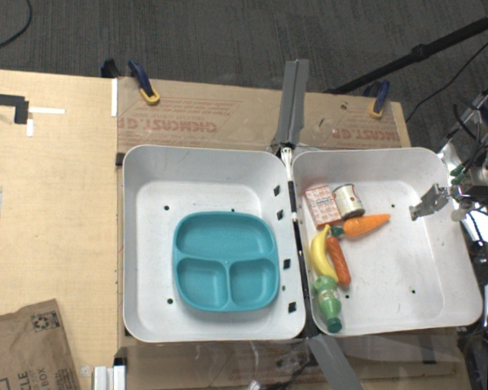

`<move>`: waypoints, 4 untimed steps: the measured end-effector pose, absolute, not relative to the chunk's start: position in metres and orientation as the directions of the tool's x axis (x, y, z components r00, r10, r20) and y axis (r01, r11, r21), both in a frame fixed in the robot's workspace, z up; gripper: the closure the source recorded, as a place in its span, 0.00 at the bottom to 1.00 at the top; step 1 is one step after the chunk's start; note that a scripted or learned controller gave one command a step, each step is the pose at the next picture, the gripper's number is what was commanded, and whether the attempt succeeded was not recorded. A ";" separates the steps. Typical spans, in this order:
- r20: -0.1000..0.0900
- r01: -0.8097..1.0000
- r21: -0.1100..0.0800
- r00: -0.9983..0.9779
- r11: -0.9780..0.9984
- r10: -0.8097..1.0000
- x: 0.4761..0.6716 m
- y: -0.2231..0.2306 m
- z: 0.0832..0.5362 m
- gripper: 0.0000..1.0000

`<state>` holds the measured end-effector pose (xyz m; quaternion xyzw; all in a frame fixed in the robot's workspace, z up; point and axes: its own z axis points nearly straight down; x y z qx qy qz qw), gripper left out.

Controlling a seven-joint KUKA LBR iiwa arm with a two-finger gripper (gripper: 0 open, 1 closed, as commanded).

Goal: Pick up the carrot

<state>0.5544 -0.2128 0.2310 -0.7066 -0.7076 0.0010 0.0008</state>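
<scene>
End effector (430, 201) parked at right bin's edge, carrot (365, 226) not yet picked.

Carrot lies flat in the right bin (403, 280), upper-left part, green tip toward the can (349, 200), which it touches or nearly touches; pointed end aims right, toward the arm side, so that end has free floor around it and looks like the easiest approach. Small box (321, 205) sits just left of the can. Banana (320, 252), a red-orange sausage-like item (338, 261) and a green bottle (329, 304) are bunched below the carrot against the bin's left wall, so clutter is on that side. End effector sits near the right wall, well apart from the carrot, nothing between its fingers; open or closed, cannot tell. Left bin (144, 226) holds a teal divided plate (225, 261), not involved. Both bins rest on the surface (47, 220).
</scene>
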 end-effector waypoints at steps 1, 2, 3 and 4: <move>-0.010 0.966 0.016 -0.257 0.257 0.966 0.595 -0.175 0.117 0.00; -0.015 0.945 0.014 -0.327 0.327 0.945 0.648 -0.110 0.103 0.00; -0.017 0.907 0.022 -0.421 0.421 0.907 0.612 -0.104 0.103 0.00; -0.003 0.810 0.001 -0.586 0.586 0.810 0.602 -0.151 0.132 0.00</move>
